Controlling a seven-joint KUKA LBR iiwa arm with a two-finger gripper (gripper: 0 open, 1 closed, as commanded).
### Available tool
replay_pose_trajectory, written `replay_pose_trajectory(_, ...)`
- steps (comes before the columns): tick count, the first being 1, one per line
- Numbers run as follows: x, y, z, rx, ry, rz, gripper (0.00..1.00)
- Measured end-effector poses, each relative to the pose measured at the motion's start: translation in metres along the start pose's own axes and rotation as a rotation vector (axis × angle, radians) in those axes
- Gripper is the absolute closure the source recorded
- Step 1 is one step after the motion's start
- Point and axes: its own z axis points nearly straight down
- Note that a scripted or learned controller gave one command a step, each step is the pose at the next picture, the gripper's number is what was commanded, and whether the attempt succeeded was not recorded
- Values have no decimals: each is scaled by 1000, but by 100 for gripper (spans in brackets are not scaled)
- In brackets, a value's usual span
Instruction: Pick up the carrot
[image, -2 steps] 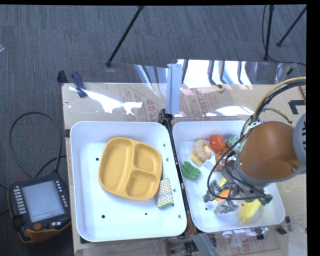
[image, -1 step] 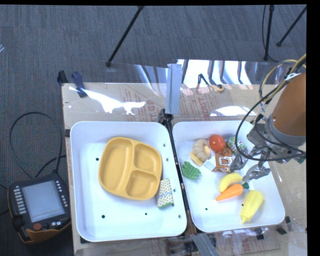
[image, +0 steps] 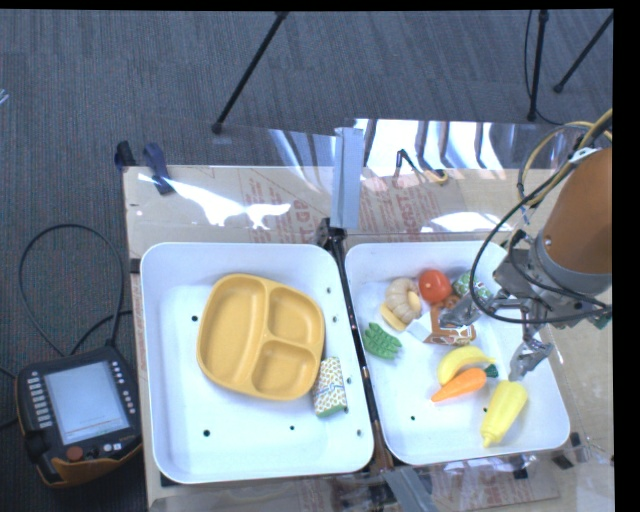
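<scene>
The wooden counter (image: 240, 205) carries two shallow white plastic bins side by side, the left bin (image: 170, 400) toward the counter's left edge and the right bin (image: 400, 440) toward its right edge, their inner walls touching along the middle. The grey arm with its orange band (image: 585, 215) comes in over the counter's right edge and hangs above the right bin's right side, cables looping round it. In the left bin lies a yellow three-compartment plastic plate (image: 262, 336), and just off its near right corner a small patterned green-and-white pouch (image: 330, 386) leans at the bin's right wall. The hand (image: 495, 330) sits low over the right bin with its two metal fingers (image: 528, 358) spread apart and nothing between them, one near the middle clutter, the other toward the bin's right wall. The orange toy carrot (image: 460, 384) lies flat in the near half of the right bin, tip pointing left, just below and touching a yellow toy banana (image: 464, 360), between and slightly nearer than the fingers. A yellow toy corn cob (image: 503, 411) lies near the bin's near right corner, just right of the carrot. Toward the far side sit a tan knobbly bread-like toy (image: 403, 298), a red toy tomato (image: 434, 286) beside it, and a green ridged leafy toy (image: 381, 341) by the left wall
</scene>
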Motion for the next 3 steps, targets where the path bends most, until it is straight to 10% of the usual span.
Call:
replay_pose_trajectory(1,29,35,125,-8,5,-95,0)
replay_pose_trajectory(2,1,65,123,-4,3,-124,0)
replay_pose_trajectory(3,-2,67,114,-6,1,-130,100)
